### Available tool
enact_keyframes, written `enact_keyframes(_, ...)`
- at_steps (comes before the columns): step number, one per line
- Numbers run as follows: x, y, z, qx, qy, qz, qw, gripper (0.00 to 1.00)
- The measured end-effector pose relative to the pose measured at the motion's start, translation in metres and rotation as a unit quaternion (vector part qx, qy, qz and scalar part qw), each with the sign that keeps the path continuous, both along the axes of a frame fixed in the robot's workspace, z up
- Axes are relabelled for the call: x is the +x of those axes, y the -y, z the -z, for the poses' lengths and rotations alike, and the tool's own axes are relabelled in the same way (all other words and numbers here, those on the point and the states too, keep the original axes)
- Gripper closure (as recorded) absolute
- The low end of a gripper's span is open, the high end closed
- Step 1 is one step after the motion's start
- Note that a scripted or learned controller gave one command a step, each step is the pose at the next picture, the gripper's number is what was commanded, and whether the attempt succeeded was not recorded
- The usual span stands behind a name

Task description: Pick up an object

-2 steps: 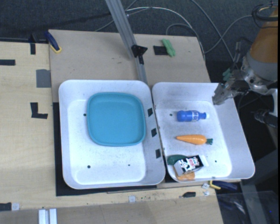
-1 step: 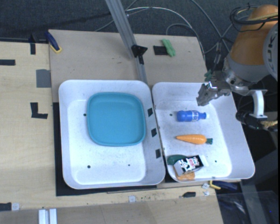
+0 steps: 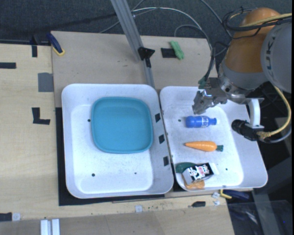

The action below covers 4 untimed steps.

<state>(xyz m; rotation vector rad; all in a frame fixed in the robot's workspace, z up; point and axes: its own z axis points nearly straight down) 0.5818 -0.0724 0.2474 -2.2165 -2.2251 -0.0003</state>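
In the right bin (image 3: 245,165) lie a small blue bottle (image 3: 200,122) on its side, an orange carrot (image 3: 202,146) with a green tip, and a small green, white and orange packet (image 3: 196,173) near the front edge. My gripper (image 3: 202,105) hangs just above the blue bottle, at its back side, pointing down into the bin. Nothing shows between its fingers.
The left bin (image 3: 76,146) holds a square teal plate (image 3: 121,124). A grey metal post (image 3: 132,33) rises behind the bins. A green clip (image 3: 177,50) and black tape marks lie on the bench. Cables loop behind the arm at the right.
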Motion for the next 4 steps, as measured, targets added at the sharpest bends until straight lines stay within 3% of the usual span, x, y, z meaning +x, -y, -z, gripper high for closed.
enact_keyframes(2, 0.006, -0.114, 0.012, 0.0000, -0.001, 0.000, 1.0000, 1.00)
enact_keyframes(3, -0.006, -0.164, 0.021, -0.0001, -0.001, 0.000, 1.0000, 1.00)
enact_keyframes(4, -0.005, -0.161, 0.021, -0.0005, 0.000, 0.002, 1.0000, 0.00)
